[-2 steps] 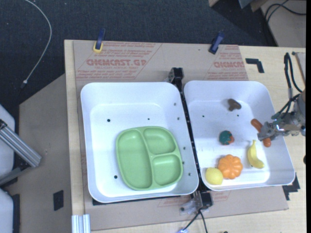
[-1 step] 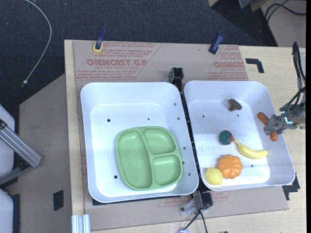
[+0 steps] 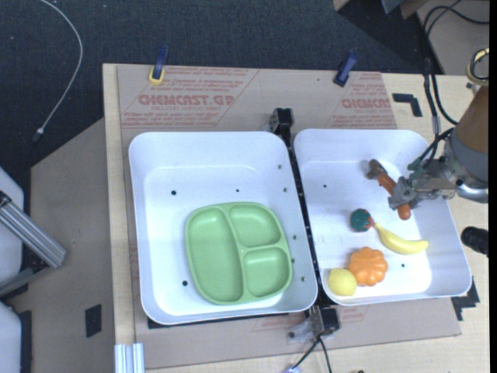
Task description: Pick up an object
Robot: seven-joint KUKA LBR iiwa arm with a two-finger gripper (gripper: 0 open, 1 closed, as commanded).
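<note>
In the right bin [image 3: 334, 150], toward the right of the frame, lie a yellow banana [image 3: 401, 241], a small dark green ball [image 3: 359, 221], an orange pumpkin [image 3: 367, 266] and a yellow lemon [image 3: 342, 282], clustered near the bin's lower edge. An orange-handled object [image 3: 381, 178] lies higher up, just beside the tool [image 3: 404, 200], which sits low over the bin at its right side; whether it is wide or narrow cannot be told. The left bin [image 3: 155, 177] holds a green divided plate [image 3: 238, 251]. Both bins rest on a brown cardboard sheet [image 3: 233, 99] covering the bench, with dark carpet [image 3: 194, 14] across the top of the frame.
</note>
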